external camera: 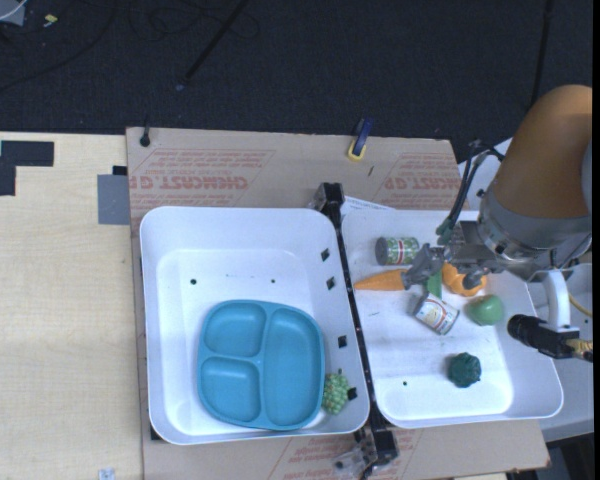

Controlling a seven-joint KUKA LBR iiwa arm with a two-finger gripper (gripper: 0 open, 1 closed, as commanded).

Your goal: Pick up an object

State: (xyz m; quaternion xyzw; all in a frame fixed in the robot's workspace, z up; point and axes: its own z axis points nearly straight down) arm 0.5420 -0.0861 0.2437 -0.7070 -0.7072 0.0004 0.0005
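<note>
Dark floor behind the bench; I see the end effector (427, 268) low in the right bin (540, 400), among carrot (380, 281) and cans (436, 314). Grip state I cannot tell; next I'd close and lift.

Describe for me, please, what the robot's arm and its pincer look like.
The arm is bulky and rounded, with a broad orange band above a grey wrist section. A thin dark cable loops beside the wrist. The pincer is a small grey metal assembly.

Bench (50, 298) with cardboard sheet (240, 168) under two white bins (160, 268)
</note>
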